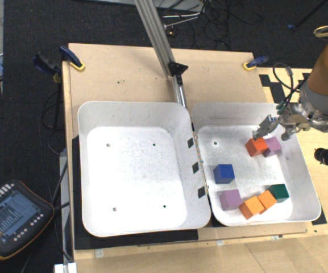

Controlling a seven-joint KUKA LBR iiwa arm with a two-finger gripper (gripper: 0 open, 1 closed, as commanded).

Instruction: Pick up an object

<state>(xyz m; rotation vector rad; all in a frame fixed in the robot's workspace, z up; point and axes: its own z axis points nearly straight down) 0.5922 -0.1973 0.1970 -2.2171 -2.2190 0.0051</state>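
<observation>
No readable writing anywhere; the handheld controller's (9,218) screen at 8 o'clock is too small to read. Arm (326,78) cut off at the frame's 3 o'clock edge. Left bin (95,118) and right bin (209,121) side by side. Gripper (275,128) hangs over the right bin, fingers spread, nothing between them. Orange block (257,147) and pale purple block (273,145) touch, just below the fingertips at 6 o'clock. Blue block (224,173) mid-bin; purple block (229,199), orange wedge (253,205), green block (278,193) near the front rim.
</observation>
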